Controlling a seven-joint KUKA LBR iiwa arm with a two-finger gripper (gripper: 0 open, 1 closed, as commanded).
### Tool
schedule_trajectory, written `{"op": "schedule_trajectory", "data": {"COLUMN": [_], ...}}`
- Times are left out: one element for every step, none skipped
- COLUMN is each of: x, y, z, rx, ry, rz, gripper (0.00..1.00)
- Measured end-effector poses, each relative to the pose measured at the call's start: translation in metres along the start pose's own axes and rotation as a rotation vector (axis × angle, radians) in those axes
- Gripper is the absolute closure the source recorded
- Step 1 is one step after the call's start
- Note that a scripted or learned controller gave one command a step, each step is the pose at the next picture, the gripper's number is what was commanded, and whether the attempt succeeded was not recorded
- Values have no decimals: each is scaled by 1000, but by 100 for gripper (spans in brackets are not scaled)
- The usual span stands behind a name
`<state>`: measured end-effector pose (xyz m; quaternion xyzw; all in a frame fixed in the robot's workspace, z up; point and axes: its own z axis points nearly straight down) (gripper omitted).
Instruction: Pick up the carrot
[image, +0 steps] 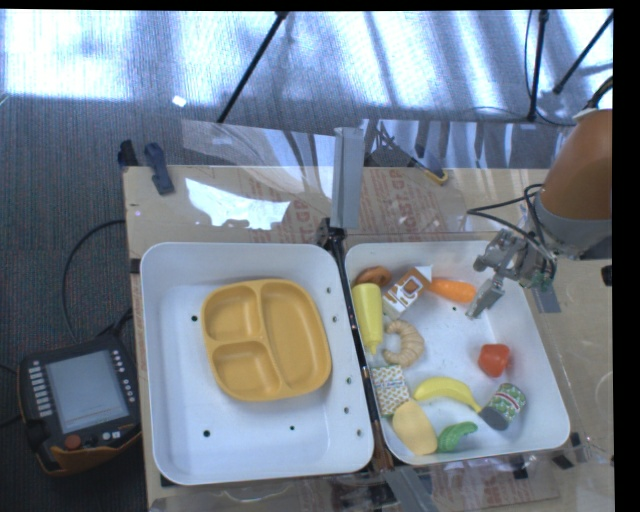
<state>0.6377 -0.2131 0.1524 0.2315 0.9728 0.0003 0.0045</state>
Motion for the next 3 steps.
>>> {"op": "schedule_trajectory", "data": {"x": [5,2,2], "y": [1,0,1], "z": [69,64,54], "rx": [3,3,3], "ry": [15,7,7], "rz": [26,380,374], "gripper": [0,0,100]}}
